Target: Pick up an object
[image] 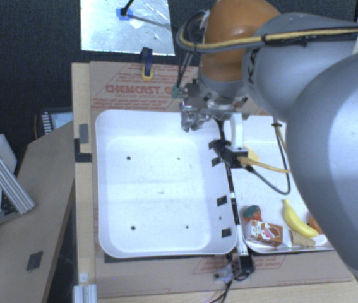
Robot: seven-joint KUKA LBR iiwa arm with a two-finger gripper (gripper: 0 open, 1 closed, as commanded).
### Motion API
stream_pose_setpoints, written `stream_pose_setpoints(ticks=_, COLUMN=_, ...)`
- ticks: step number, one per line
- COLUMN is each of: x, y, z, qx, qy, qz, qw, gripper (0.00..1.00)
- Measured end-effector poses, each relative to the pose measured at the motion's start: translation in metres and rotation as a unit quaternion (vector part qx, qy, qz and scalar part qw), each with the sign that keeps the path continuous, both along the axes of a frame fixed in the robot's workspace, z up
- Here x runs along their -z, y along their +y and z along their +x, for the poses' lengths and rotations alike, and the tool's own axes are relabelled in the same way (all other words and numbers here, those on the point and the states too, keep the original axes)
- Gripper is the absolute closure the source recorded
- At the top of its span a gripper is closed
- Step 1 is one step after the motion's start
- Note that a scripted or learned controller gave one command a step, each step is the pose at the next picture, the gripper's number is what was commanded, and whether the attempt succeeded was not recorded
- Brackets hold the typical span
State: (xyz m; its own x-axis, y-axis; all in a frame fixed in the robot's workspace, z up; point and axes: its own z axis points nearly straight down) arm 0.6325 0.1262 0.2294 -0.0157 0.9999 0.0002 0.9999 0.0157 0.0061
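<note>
My gripper (191, 118) hangs over the far right corner of the left white bin (153, 188), close to the divider between the bins. Nothing shows in its grasp. In the right bin (261, 153), at its near end, lie a yellow banana (295, 218), a small red and white packet (265, 233) and a red and green item (252, 213). The gripper is well away from them, toward the far side. The grey arm with its orange band (235, 36) hides much of the right bin.
A yellow cable (267, 166) loops across the right bin near the divider. Cardboard (134, 87) lies under both bins. A shiny sheet (125, 17) sits at the back, and a metal rail (2, 175) stands at the left.
</note>
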Motion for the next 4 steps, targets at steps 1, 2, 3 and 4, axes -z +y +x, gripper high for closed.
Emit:
stream_pose_setpoints(ticks=1, x=-0.011, y=0.000, z=0.001, qx=-0.003, qy=-0.001, qz=-0.0001, qw=1.0000, gripper=1.00)
stream_pose_setpoints(ticks=2, x=0.085, y=0.021, z=0.036, qx=0.005, qy=0.004, qz=-0.0004, qw=1.0000, gripper=1.00)
stream_pose_setpoints(ticks=3, x=-0.011, y=0.074, z=0.037, qx=0.003, qy=-0.003, qz=0.0025, qw=1.0000, gripper=1.00)
stream_pose_setpoints(ticks=4, x=0.078, y=0.111, z=-0.052, qx=0.004, qy=0.008, qz=-0.0004, qw=1.0000, gripper=1.00)
